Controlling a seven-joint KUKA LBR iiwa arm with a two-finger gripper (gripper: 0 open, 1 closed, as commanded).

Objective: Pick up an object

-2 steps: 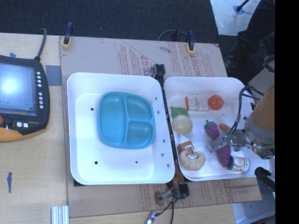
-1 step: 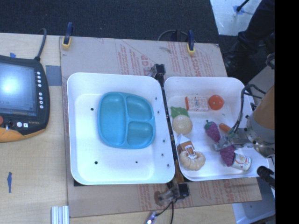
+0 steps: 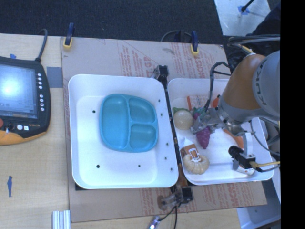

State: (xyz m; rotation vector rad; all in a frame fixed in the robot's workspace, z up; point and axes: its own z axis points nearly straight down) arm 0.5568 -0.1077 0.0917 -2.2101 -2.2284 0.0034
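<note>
Nearest the right bin's (image 3: 267, 175) front edge sits a pale garlic-like bulb (image 3: 196, 163), likely just loose stock for picking. Behind it, mid-bin, a purple grape bunch (image 3: 203, 137) lies lengthwise front to back, narrow end toward the front. The gripper (image 3: 206, 120) hangs directly over its far end; whether the claw is spread I cannot tell.

You see two smooth, glossy white plastic bins (image 3: 78, 128), a matt blue plastic divided plate (image 3: 128, 123), a matt brown cardboard sheet (image 3: 119, 56) under them, pale wood-grain bench (image 3: 28, 185), your arm's glossy orange band (image 3: 240, 87), smooth grey casing (image 3: 279, 80).
</note>
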